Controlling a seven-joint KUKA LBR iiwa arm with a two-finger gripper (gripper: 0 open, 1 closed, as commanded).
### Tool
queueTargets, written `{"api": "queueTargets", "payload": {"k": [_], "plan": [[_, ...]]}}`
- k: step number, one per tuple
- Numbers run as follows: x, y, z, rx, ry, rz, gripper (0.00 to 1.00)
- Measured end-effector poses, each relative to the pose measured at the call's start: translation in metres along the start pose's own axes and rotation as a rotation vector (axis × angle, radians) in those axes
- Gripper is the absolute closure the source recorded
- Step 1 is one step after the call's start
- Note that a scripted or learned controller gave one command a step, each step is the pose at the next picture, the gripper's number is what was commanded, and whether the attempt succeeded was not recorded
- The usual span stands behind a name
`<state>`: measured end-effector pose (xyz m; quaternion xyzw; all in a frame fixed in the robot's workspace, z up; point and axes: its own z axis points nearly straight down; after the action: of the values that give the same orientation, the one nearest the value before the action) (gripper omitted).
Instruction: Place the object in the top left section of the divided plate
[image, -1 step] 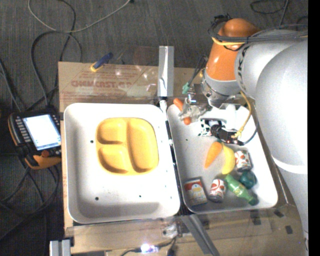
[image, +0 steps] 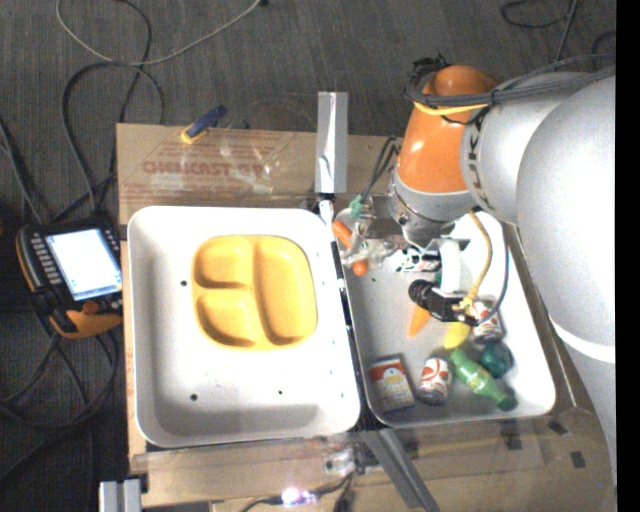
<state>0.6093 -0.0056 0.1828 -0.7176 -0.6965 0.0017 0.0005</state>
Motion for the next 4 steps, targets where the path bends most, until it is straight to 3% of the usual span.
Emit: {"api": "queueTargets", "payload": {"k": [1, 2, 3, 4], "plan": [[0.105, -0.019, -0.089, -0.001, 0.001, -0.179, 1.0], [0.188, -0.01, -0.001, 0.002, 0.0, -0.159, 1.0], [0.173, 0.018, -0.026, -0.002, -0.003, -0.257, 1.0], [0.13, -0.016, 0.025, 0.001, 0.0, -0.35, 1.0]]}}
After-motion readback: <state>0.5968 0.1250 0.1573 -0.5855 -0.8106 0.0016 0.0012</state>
